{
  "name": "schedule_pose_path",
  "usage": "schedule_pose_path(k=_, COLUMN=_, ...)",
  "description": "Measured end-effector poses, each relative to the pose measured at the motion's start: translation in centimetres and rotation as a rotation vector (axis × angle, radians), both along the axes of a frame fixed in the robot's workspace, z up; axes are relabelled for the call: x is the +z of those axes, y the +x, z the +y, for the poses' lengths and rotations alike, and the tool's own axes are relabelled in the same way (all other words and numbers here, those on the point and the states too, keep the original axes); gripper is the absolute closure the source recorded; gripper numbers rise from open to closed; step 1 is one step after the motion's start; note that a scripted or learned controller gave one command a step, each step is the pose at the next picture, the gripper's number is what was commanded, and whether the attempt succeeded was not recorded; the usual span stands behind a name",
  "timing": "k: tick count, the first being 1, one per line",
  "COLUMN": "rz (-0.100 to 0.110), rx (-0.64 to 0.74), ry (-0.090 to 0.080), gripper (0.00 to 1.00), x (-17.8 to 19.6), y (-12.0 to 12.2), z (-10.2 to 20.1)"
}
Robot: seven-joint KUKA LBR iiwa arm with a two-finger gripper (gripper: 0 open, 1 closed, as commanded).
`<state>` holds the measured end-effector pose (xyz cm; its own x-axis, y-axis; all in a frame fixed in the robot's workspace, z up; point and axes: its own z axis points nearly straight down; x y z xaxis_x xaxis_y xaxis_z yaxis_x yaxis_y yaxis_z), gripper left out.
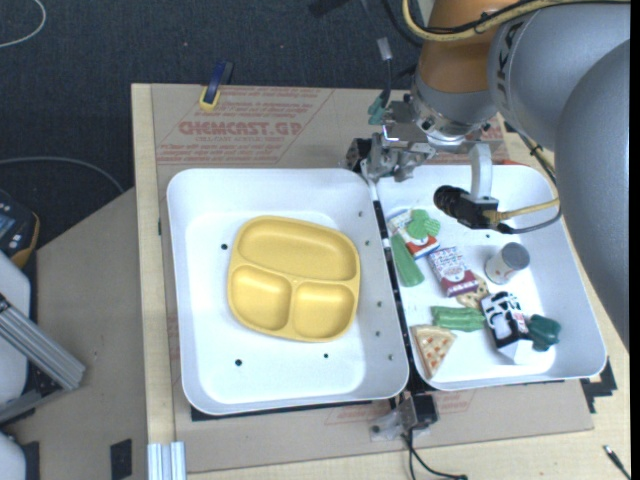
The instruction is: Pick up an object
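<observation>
The right bin (pixel 570 268) holds several small toys: a long green vegetable (pixel 405 258), a leafy green piece (pixel 423 224), a red and white packet (pixel 451 269), a grey can (pixel 507 261), a pizza slice (pixel 432 346), a green pod (pixel 458 318), a black and white figure (pixel 503 318) and a dark green piece (pixel 543 330). My gripper (pixel 386 156) hangs over the back left corner of this bin, above and behind the leafy piece. I see nothing held in it.
The left bin (pixel 200 268) carries a yellow divided plate (pixel 293 276). The arm's grey body and orange band fill the upper right. A black fitting with a yellow cable (pixel 468 206) hangs over the right bin's back. A blue and yellow tool (pixel 214 85) lies on the board behind.
</observation>
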<state>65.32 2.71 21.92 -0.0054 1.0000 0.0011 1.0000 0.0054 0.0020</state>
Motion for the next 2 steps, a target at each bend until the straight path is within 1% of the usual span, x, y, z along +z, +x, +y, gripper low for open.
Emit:
schedule_pose_path(k=1, rz=-0.002, rx=-0.001, ry=0.000, gripper=1.00, x=1.5, y=0.8, z=2.8)
schedule_pose_path(k=2, rz=0.005, rx=-0.003, ry=-0.002, gripper=1.00, x=-0.1, y=1.1, z=2.8)
